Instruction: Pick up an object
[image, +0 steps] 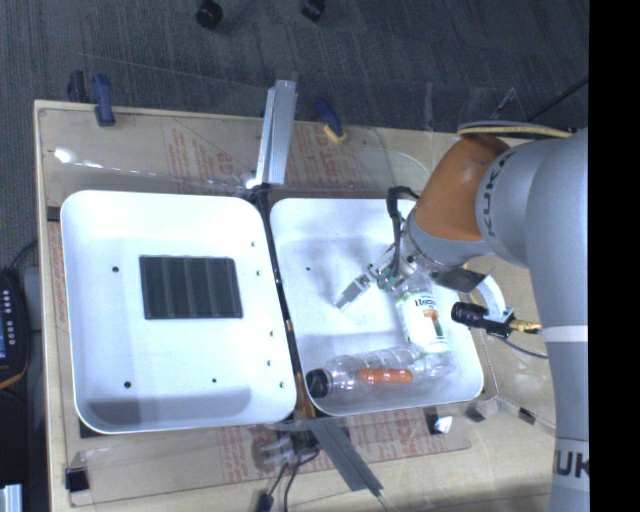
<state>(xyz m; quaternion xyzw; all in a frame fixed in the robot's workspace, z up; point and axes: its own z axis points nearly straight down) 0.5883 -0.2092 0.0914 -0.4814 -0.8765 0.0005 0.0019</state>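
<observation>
My gripper (352, 292) hangs low over the middle of the right bin (310, 240), pointing toward the lower left, with bare white floor beneath its tip. Just to its right lies a small white bottle (423, 322) with a green and orange label, its top tucked under the wrist. A clear plastic bottle (375, 375) with a black cap and an orange patch lies on its side along the bin's near wall. Nothing shows inside the gripper.
The left bin (100, 330) holds a dark grey ribbed rectangular slab (190, 287) near its middle. A black divider edge (280, 300) separates the two bins. The grey arm with its orange band (465, 195) crosses the right bin's far right corner.
</observation>
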